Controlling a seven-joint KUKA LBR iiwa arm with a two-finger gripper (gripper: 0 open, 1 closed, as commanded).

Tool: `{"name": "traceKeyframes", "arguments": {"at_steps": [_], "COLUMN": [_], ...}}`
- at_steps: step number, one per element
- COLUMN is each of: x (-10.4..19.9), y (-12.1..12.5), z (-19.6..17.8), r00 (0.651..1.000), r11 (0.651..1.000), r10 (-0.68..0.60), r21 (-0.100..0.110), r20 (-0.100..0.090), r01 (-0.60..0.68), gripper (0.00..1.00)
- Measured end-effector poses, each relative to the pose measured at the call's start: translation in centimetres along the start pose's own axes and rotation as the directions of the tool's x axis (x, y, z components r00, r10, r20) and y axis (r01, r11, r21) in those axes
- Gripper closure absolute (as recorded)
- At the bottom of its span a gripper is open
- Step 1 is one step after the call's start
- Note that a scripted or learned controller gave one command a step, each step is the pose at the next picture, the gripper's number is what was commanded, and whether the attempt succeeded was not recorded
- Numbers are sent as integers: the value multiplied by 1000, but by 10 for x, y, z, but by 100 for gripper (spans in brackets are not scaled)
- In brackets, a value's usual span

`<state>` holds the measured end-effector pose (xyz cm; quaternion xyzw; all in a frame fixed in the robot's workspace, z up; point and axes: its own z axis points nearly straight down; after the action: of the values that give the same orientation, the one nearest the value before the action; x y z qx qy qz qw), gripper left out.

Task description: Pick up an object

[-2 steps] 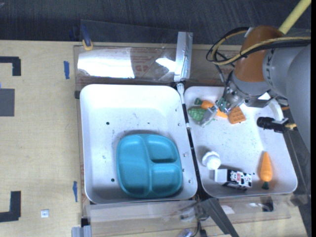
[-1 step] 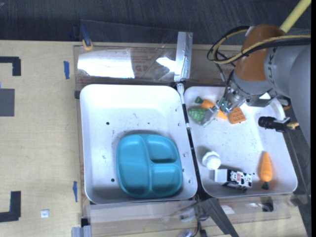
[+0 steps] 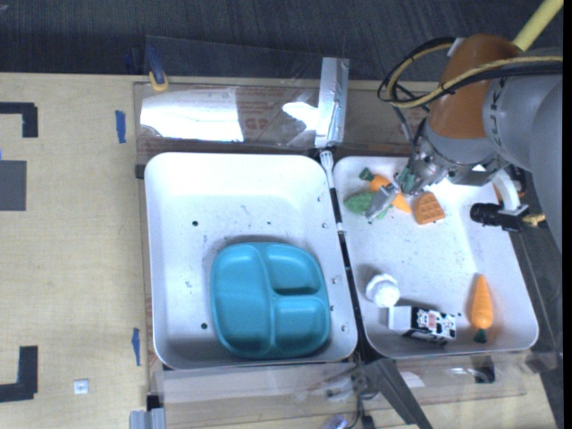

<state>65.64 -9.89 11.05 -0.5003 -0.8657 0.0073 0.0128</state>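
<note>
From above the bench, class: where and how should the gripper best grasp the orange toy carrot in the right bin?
Probably across the orange toy carrot at its thick middle, coming straight down. It lies flat, lengthwise along the right bin wall, so the fingers should close across its narrow width.

Grey arm [image 3: 527, 119], orange wrist band [image 3: 469, 88], looping black-and-yellow cables [image 3: 420, 65]

Bench [image 3: 63, 266] with two bins [image 3: 179, 195]

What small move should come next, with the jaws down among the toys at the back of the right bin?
Probably a short straight lift to test the grasp. The gripper sits low over the small orange and green toy at the back of the right bin, but whether it holds anything cannot be seen.
</note>
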Motion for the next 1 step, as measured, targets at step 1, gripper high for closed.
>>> {"name": "traceKeyframes", "arguments": {"at_steps": [1], "x": [56], "y": [39], "z": [-97], "r00": [990], "r11": [990], "r10": [139], "r21": [-39], "r20": [15], "r01": [-138], "gripper": [100]}}
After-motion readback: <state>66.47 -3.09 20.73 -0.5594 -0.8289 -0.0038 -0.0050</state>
